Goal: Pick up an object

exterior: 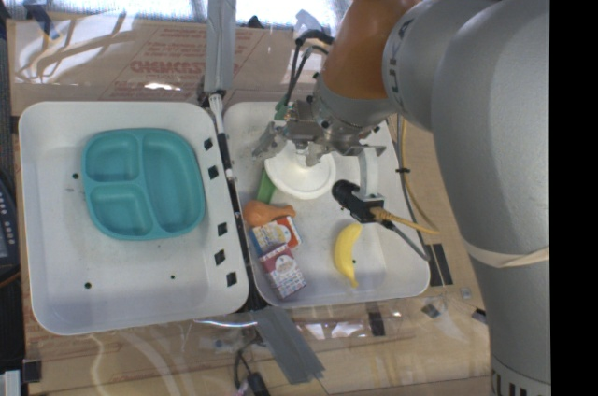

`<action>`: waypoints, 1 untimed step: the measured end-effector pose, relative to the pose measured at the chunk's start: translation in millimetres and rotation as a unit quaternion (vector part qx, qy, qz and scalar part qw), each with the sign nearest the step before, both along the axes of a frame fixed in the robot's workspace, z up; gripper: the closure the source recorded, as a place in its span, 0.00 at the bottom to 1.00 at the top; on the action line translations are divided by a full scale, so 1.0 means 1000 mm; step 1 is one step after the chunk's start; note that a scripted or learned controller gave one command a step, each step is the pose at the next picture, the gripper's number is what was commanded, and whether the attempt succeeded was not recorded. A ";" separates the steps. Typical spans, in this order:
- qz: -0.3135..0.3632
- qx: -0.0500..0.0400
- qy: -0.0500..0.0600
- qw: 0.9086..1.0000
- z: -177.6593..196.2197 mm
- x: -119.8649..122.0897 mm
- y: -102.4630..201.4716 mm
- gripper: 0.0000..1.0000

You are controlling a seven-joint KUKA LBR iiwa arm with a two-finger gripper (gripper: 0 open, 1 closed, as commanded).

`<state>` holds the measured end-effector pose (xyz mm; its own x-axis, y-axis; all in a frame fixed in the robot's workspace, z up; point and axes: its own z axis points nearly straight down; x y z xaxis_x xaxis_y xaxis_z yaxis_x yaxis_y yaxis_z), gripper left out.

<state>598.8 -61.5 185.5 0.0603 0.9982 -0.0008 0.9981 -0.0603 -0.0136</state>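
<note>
A: We see the two-finger gripper [306, 145] low in the right white bin [406, 268], above a round white plastic bowl [299, 178].

B: Its opening we can't judge. Nearby lie a yellow banana [347, 253] and small cartons [278, 255].

Robot lab: arm [467, 105], white bins [56, 291]
</note>
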 end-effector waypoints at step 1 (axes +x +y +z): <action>0.027 0.000 -0.009 1.000 -0.091 -0.012 -0.028 0.00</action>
